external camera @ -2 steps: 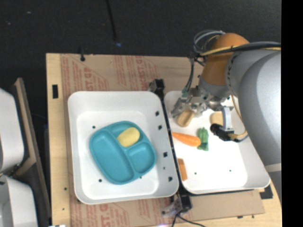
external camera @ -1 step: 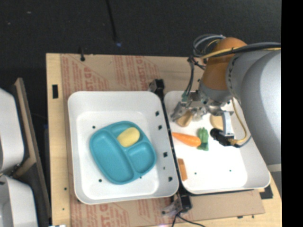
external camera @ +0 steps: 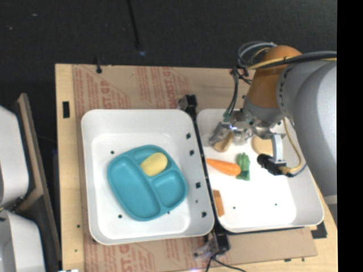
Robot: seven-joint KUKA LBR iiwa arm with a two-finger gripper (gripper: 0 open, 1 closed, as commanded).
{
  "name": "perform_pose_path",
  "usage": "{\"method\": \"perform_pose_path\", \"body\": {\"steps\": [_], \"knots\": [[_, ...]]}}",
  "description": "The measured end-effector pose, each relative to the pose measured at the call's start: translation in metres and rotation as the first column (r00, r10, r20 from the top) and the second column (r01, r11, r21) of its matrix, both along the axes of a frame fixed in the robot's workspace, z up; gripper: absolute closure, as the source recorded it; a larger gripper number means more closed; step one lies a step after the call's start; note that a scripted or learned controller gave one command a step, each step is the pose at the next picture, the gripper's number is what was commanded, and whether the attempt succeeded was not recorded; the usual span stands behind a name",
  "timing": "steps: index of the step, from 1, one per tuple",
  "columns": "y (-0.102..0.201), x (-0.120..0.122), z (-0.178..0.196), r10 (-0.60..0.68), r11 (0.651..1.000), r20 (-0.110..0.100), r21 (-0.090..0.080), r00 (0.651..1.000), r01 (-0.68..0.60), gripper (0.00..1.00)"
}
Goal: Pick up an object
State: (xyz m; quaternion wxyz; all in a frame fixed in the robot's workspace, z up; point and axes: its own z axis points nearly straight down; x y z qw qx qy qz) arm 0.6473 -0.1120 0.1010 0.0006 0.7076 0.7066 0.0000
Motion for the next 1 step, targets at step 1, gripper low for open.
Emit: {"method": "perform_pose_path", "body": {"steps": [1], "knots": [[-0.0001,0.0000,0.0105,0.000,1.000,0.000,0.000,1.000,0.000,1.00]]}}
